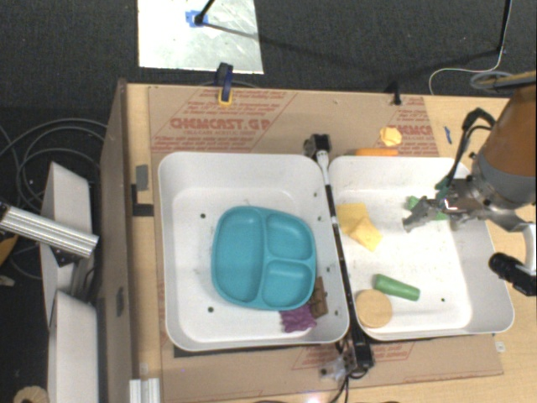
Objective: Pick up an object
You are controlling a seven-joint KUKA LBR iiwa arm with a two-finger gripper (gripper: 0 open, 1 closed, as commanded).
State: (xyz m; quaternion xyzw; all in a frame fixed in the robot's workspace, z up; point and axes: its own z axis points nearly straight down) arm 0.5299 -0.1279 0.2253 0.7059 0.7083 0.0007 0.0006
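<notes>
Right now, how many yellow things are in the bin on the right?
2. Both yellow pieces sit by the right bin's left wall: one higher up, one just below, touching it. More could be hidden under the arm.

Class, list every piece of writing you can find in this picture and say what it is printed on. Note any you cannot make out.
"CHEMCAST" followed by what looks like "GP": red print on the brown paper-covered board behind the left bin.
A second red print of the same kind on that board behind the right bin, near the yellow piece: partly covered, too blurred to read.
</notes>
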